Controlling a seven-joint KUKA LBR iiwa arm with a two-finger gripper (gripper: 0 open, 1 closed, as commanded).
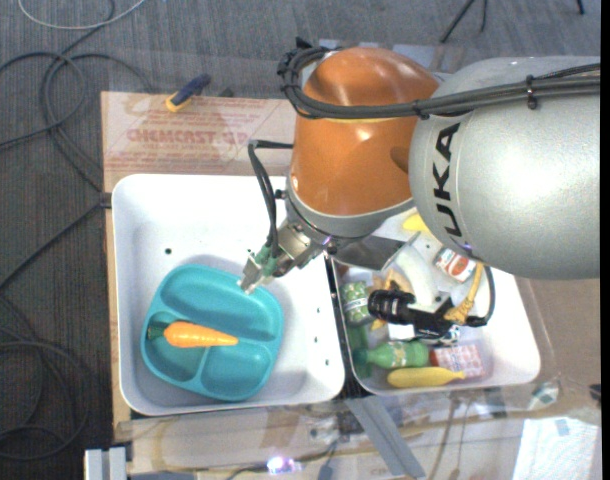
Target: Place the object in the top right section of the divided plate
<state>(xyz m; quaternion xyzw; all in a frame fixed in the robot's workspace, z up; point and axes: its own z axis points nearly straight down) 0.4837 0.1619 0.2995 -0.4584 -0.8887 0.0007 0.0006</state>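
Grey carpet with loose black cables (45, 128) surrounds the bench, and a brown cardboard sheet (200, 138) printed in red lies under the far edge of the left bin (135, 218); a small blue and yellow tool (188, 90) rests at the cardboard's far side.

Inside the left bin sits the teal divided plate (215, 330); the orange carrot (198, 336) lies across its middle, mostly in the left section and over the dividing ridge, not in the top right section, so the placing looks undone or missed. It looks like a toy: likely light, stiff and smooth, tapering to one end, so it could squirt out of a pinch near the tip; the thicker middle, gripped across its width, looks the safest hold, with the fingers clearing the plate's ridges.

Just right of it, the gripper (257, 273) hangs over the plate's top right section, its tip at or near the rim; whether it touches I cannot tell. Its jaws look drawn close together with nothing visible between them, though the view is too small to be sure.

Further right, the orange band (360, 148) and grey arm (515, 178) hang over the right bin (530, 353), which holds a heap of toys, among them a yellow banana-like piece (425, 376) and green items (390, 353).
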